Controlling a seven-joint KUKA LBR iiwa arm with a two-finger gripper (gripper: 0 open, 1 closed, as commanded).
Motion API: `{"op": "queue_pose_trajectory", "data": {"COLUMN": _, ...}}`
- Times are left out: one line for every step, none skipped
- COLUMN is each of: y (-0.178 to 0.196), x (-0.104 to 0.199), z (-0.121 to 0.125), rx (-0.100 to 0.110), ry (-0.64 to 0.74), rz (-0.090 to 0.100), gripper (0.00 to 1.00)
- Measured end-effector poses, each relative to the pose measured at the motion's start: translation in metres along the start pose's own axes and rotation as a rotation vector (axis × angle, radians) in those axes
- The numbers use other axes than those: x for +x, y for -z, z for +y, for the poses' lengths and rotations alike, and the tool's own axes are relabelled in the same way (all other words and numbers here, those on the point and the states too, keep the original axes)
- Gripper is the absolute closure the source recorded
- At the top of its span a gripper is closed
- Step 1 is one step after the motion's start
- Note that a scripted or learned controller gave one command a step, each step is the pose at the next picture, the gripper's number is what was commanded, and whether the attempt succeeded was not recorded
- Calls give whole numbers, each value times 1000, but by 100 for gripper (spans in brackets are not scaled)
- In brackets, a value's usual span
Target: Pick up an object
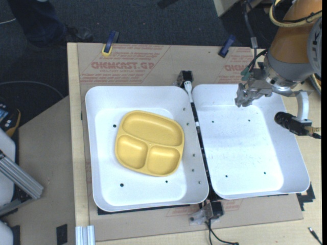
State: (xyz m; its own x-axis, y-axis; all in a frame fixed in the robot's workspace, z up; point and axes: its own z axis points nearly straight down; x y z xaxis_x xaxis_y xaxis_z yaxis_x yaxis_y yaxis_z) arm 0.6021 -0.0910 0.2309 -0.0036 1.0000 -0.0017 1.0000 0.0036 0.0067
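**Ana:** Over the right bin (255, 152), near its far edge, the gripper (246, 99) is hanging above bare white floor, and I'm seeing nothing between its fingers.

**Ben:** Are they open or closed?

**Ana:** I'm not able to tell; they're reading as one dark, blurred clump at this slant. Meanwhile the only candidate, the yellow divided plate (149, 143), is lying flat in the middle of the left bin (102, 106), well apart from the gripper.

**Ben:** So the arm (294, 40) is needing to cross the seam between the bins.

**Ana:** That's how I'm judging it. The plate is wide and shallow, so I'm thinking the fingers should be straddling a raised rim or one of the dividing ridges rather than pressing on a flat compartment floor. A low, square approach is looking safest; a tilted one could be sliding the plate along the bin.

**Ben:** Anything hidden?

**Ana:** The arm's upper part is running off the frame's right side, and the wrist's bulk is shadowing the fingertips, so their height above the bin is staying unclear.
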Motion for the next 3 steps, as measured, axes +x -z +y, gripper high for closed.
{"op": "queue_pose_trajectory", "data": {"y": -12, "x": 29, "z": 50, "rx": 0, "ry": 1, "rz": 0, "gripper": 100}}
{"op": "queue_pose_trajectory", "data": {"y": 1, "x": 21, "z": 55, "rx": 2, "ry": -2, "rz": 0, "gripper": 100}}
{"op": "queue_pose_trajectory", "data": {"y": -7, "x": 14, "z": 49, "rx": 9, "ry": -4, "rz": 1, "gripper": 100}}
